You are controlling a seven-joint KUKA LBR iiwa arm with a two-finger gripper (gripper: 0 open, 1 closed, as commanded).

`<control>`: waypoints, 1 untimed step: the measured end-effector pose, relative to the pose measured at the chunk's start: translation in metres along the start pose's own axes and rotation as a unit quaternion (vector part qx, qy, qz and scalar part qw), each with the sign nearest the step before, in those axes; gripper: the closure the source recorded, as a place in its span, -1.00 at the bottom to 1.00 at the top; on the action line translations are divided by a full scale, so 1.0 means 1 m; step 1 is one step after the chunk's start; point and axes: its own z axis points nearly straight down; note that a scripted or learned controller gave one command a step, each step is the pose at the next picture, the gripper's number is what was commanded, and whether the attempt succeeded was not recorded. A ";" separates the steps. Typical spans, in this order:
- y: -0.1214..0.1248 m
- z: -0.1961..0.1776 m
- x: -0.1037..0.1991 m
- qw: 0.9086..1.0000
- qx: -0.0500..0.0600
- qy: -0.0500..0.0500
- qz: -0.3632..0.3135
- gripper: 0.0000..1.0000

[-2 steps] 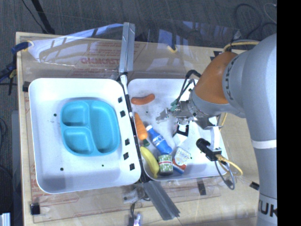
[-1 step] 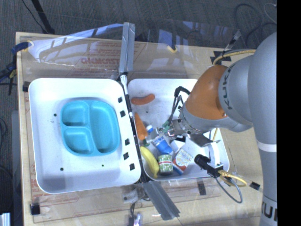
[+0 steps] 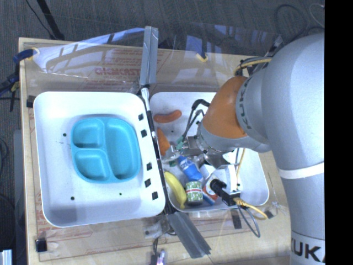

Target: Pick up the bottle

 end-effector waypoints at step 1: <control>0.001 -0.009 0.002 1.000 0.001 0.002 -0.003 1.00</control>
